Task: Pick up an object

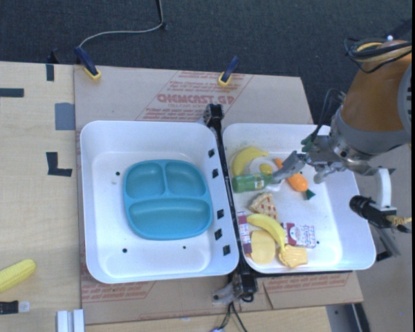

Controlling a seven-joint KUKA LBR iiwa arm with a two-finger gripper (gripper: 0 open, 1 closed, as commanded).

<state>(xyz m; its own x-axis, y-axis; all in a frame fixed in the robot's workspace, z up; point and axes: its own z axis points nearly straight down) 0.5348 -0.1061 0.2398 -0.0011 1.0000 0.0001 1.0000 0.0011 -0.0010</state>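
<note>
The right bin [346, 251] holds several toy foods. Among them are an orange carrot with a green tip [299, 182], a green bottle [249, 182], a yellow curved fruit [246, 159], a waffle-like wedge [263, 204], a banana [268, 225] and yellow pieces [263, 247]. My gripper [306, 173] hangs over the upper middle of this bin, right above the carrot. Its fingers are open, one grey finger [288, 169] reaching left and the other to the carrot's right. Nothing is gripped between them.
The left bin [97, 254] holds a blue divided plate [169, 198]. A black divider [221, 185] runs between the bins. A small red and white carton [303, 236] lies in the right bin. A toy corn cob [10, 275] lies on the bench at the lower left.
</note>
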